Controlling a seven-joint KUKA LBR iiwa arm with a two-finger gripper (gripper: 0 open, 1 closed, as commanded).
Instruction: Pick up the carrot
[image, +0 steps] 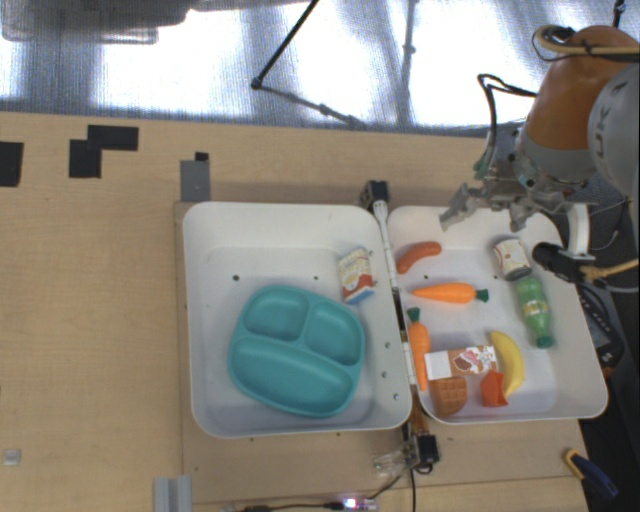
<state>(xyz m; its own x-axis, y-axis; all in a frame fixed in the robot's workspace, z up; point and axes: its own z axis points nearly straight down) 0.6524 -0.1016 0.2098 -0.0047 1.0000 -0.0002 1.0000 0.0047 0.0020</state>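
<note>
An orange carrot (445, 293) with a green stem lies flat in the middle of the right bin (590, 395), stem pointing right. A second carrot (418, 352) lies lengthwise against that bin's left wall, stem toward the back. My gripper (489, 211) hangs over the bin's back edge, above and behind the flat carrot. It is open and nothing sits between its fingers (456, 209).
The right bin also holds a sausage (417, 255), a small can (511, 257), a green bottle (533, 311), a banana (509, 361), a carton (472, 361) and a brown piece (448, 395). The left bin (200, 330) holds a teal divided plate (296, 349) and a small carton (356, 273).
</note>
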